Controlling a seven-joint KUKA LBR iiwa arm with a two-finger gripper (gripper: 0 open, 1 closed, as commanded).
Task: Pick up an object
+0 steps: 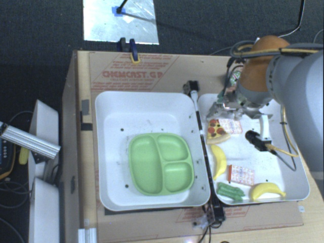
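Nearest the camera, against the front wall of the right bin (298,186), a green pea pod (230,191) and a small yellow banana (267,190) lie side by side, with a red-and-white packet (241,174) flat just behind them. A second banana (219,160) rests lengthwise along the wall beside the divider. These pieces lie loose and apart from one another, which looks meant to give a grasp room around each. The left bin (116,110) bears a green divided plate (161,163), set toward its front and out of the arm's way. Farther back in the right bin, a pizza slice (216,129) lies touching a patterned card (232,126), and these seem the likeliest targets, being closest to the arm. Above their far edge hangs the claw (229,107), low over the bin's back left corner; its opening is hidden by the wrist, so I cannot tell how wide it stands, and nothing shows held in it. Both bins sit on a brown worktop (131,72).
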